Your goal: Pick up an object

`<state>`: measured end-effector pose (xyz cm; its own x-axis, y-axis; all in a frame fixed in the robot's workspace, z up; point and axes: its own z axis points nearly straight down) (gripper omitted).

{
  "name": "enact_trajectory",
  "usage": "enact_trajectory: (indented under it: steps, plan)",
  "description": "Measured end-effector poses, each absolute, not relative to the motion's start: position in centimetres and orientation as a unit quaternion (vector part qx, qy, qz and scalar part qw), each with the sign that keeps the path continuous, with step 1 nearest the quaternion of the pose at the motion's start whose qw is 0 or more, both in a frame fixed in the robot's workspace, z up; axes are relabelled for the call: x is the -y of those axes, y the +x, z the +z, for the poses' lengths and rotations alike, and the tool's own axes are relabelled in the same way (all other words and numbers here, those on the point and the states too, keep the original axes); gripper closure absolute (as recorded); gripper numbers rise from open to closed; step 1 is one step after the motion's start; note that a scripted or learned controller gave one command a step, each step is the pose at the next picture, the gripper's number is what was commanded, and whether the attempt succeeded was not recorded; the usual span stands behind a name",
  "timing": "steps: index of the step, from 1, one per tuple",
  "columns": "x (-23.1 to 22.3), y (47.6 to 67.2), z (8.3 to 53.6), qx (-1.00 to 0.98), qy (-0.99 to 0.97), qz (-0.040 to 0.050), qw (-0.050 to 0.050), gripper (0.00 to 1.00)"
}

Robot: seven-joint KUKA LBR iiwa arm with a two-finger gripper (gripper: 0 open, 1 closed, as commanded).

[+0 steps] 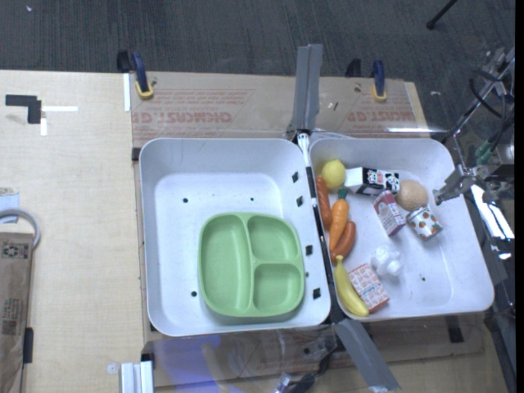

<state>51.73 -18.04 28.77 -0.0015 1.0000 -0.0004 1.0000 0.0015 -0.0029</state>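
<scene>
Right now parked at right white bin's [471, 244] edge, metal two-finger gripper [452, 191], grip state unclear; nearby, round tan potato [413, 193].

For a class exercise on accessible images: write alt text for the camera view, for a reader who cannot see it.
Two shallow white bins sit side by side: the left bin holds a green divided plate, the right bin toy food including a lemon, carrot and banana. The arm's tool hangs at the right bin's right edge.

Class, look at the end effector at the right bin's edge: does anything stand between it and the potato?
Nothing visible does. The end effector sits just right of the potato, with bare floor of the right bin between them.
</scene>
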Motion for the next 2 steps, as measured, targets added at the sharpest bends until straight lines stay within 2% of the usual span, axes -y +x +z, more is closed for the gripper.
enact_trajectory:
  steps: [1, 2]
  plan:
    - [14.7, 56.6, 17.1, 0.727, -0.687, 0.0009, 0.001, 0.0]
    - [13.1, 55.4, 19.4, 0.676, -0.737, 0.001, 0.001, 0.0]
